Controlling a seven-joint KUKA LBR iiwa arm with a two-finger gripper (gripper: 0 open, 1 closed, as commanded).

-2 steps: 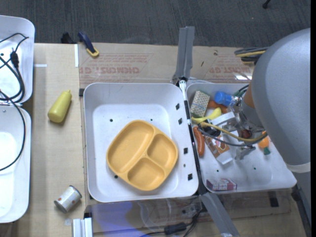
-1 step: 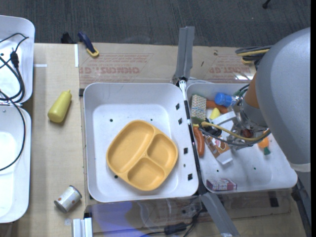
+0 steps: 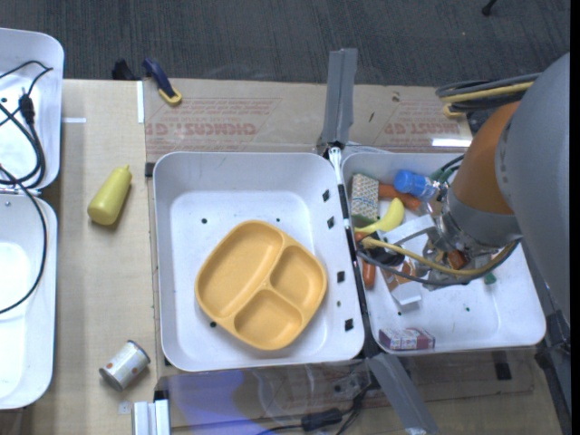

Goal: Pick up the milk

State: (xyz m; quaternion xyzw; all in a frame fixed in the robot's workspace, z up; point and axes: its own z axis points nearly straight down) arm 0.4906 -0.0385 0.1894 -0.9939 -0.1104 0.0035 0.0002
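A small white and pink carton (image 3: 405,338), which I take to be the milk, lies on its side at the front edge of the right bin (image 3: 507,320). My gripper (image 3: 419,265) hangs low over the middle of that bin, under the grey and orange wrist (image 3: 480,184). It sits among yellow cables and a cluster of items, which hide most of it. The carton lies apart from the gripper, a short way in front of it, with bare bin floor between them.
Behind and left of the gripper lie a banana (image 3: 391,216), a blue bottle (image 3: 412,184), a checkered box (image 3: 364,193) and a small white block (image 3: 410,303). The left bin (image 3: 181,198) holds a yellow divided plate (image 3: 263,284). A mustard bottle (image 3: 110,196) and a can (image 3: 124,363) lie on the bench.
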